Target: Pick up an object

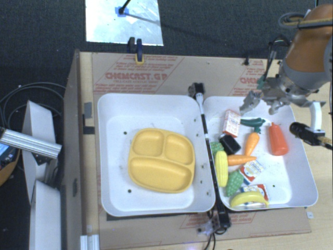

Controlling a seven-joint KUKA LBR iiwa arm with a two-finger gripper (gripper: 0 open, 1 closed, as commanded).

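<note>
White plastic forms both shallow bins on the counter (156, 66); the left bin (112, 155) carries a yellow divided plate (160, 159), and the right bin (302, 181) carries the toy food from which an object is to be picked. Noted in the right bin are an orange-red bottle-shaped piece (277, 138), a carrot (252, 143) standing lengthwise, a second carrot (240, 160) lying across just below it, a corn cob (221, 167) beside the dividing wall, a banana (248, 198) near the front edge, a small black block (229, 143), a dark green piece (253, 122), and a red-and-white packet (231, 123). The gripper (263, 104) is seen above the rear of the right bin, its jaws spread apart with nothing between them. The dark green piece and the packet lie nearest beneath it. The bottle-shaped piece is judged the easiest candidate: it lies apart from its neighbours, with bare bin floor on both long sides. It is expected to be light, rigid hollow plastic with a smooth, somewhat slippery skin, so a hold across its middle, square to its length, is advised; a hold near either tapered end could let it squirt out. The carrots and the block are closely grouped, and jaws lowered there are judged likely to foul a neighbour.
</note>
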